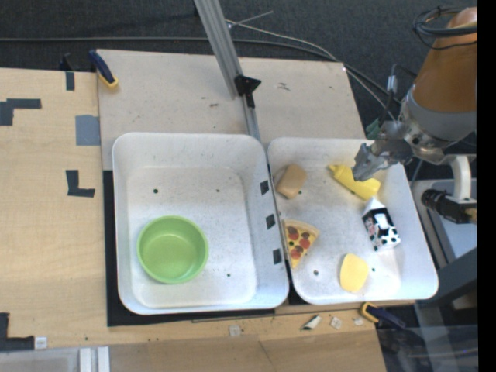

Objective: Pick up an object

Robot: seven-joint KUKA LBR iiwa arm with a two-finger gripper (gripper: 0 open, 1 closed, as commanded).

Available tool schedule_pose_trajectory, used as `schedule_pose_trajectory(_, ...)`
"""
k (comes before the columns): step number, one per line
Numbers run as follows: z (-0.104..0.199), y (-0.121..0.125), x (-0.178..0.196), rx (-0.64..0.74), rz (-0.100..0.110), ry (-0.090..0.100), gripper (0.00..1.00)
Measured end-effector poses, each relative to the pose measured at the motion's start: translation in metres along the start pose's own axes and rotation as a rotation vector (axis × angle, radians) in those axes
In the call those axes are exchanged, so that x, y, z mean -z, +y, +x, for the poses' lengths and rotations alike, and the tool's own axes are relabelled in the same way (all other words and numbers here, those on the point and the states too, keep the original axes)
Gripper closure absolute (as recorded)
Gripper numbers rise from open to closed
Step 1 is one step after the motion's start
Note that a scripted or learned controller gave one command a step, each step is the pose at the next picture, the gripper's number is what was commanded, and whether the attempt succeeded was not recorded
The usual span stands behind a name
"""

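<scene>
Look to the right bin [411, 281]: your end effector [366, 167] hangs over its far right corner, directly above a yellow banana-shaped toy [350, 180] lying on the bin floor. The tip overlaps the toy's upper right end, so you cannot tell from here whether it touches the toy or sits just above it, nor whether it is spread or closed. Nothing is visibly held. Near that toy, toward you, lies a small black-and-white bottle [380, 228]; a yellow wedge [353, 273] sits near the front rim. A pizza slice toy [298, 240] and a tan block [291, 180] lie along the bin's left side. The left bin [186, 149] carries a green bowl [173, 249] at its front left.
</scene>
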State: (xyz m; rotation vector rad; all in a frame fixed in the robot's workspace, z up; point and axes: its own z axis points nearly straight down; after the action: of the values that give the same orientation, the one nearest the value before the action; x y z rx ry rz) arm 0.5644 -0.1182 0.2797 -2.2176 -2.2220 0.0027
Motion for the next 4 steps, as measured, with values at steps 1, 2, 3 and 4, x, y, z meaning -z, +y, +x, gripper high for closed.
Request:
schedule_pose_trajectory(1,0.000,0.000,0.000,0.000,0.000,0.000,0.00)
schedule_pose_trajectory(2,0.000,0.003,-0.045,-0.002,0.005,-0.001,0.00)
schedule_pose_trajectory(3,-0.009,-0.003,-0.105,-0.002,0.006,-0.001,0.00)
schedule_pose_trajectory(4,-0.006,-0.004,-0.172,-0.001,0.007,0.001,0.00)
